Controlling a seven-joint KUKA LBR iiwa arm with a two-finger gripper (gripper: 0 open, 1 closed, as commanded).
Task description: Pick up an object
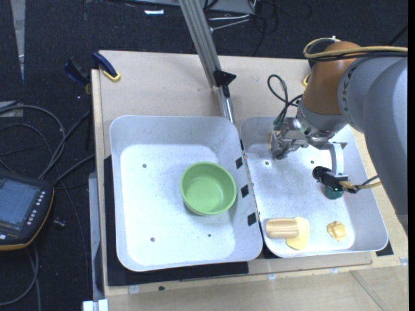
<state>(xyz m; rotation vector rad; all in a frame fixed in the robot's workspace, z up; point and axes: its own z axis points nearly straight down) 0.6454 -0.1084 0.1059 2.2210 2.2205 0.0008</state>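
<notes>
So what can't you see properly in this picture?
Camera view:
- Far corner of the right bin: the grey arm covers it.
- Little yellow thing: too small to name.
- Flat yellow piece: the tan block covers part of it.

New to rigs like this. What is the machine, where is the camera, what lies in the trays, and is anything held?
One camera, fixed above the bench, looks down at a slant. The grey arm with an orange band reaches in from the right; its tool hangs over the right bin, toward the far side. The left bin holds a green bowl. Near the right bin's front lie a tan block against a yellow piece, and a small yellow item. The tool is away from them all, so nothing looks picked up.
</notes>
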